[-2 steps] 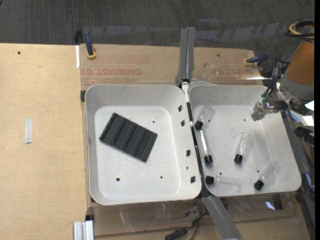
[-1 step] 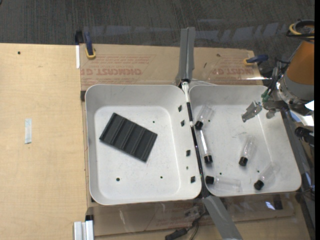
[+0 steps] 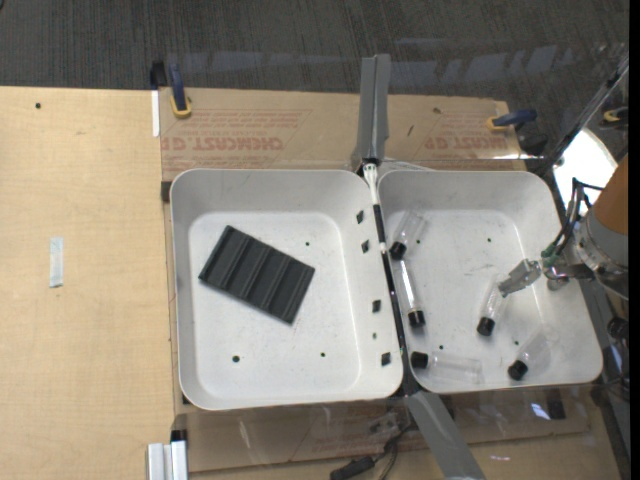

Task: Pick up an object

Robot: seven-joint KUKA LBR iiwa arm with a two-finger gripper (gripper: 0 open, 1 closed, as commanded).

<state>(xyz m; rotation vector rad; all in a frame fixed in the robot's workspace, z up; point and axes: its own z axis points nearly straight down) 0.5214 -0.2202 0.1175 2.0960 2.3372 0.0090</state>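
Reaching in from three o'clock, the gripper [image 3: 515, 278] hangs over the right bin [image 3: 455, 193] near its three o'clock wall; how wide it stands cannot be told, and nothing shows in its grasp. Clear tubes [image 3: 405, 288] with black caps lie scattered from nine to five o'clock beneath it. A dark ridged panel [image 3: 257, 274] sits alone in the left bin [image 3: 185, 298], open floor all around it.

I see a dark ribbed rectangular block [image 3: 257, 274] lying flat and askew in the left bin [image 3: 190, 228], toward its left half. In the right bin [image 3: 470, 183] I count several clear tubes with black caps: one [image 3: 402, 239] near the upper left, a long one [image 3: 408, 293] along the left wall, one [image 3: 491, 311] mid-right, one [image 3: 445, 368] by the front wall, one [image 3: 526, 356] in the front right corner.
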